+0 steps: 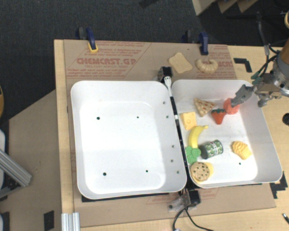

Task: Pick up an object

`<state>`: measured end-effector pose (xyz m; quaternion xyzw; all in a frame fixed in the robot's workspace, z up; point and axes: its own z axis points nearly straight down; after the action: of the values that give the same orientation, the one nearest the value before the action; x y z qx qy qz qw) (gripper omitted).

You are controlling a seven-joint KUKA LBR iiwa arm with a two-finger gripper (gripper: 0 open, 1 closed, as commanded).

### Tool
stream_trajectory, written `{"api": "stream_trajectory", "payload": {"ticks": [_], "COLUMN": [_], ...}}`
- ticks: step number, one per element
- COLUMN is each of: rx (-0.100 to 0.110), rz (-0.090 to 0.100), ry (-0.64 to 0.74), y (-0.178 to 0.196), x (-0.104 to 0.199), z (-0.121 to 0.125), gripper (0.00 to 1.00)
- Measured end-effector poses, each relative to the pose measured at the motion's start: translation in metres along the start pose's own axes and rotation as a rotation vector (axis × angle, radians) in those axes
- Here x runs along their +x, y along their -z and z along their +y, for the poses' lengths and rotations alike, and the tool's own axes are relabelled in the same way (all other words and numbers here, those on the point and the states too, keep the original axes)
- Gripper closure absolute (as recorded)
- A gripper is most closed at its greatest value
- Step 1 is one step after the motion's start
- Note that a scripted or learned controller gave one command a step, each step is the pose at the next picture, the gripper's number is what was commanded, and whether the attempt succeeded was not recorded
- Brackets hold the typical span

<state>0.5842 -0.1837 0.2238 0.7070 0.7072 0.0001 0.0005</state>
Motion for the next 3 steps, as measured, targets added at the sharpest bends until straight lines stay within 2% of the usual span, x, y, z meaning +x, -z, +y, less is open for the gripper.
{"api": "stream_trajectory", "payload": {"ticks": [1, 2, 3], "rx": [0.002, -0.003, 0.001], "rz": [0.008, 0.003, -0.002], "ry": [0.014, 0.006, -0.002], "y": [0.014, 0.052, -0.014], "x": [0.135, 0.183, 0.149], "z": [-0.016, -0.038, 0.034], "gripper": [0.00, 0.00, 0.00]}}
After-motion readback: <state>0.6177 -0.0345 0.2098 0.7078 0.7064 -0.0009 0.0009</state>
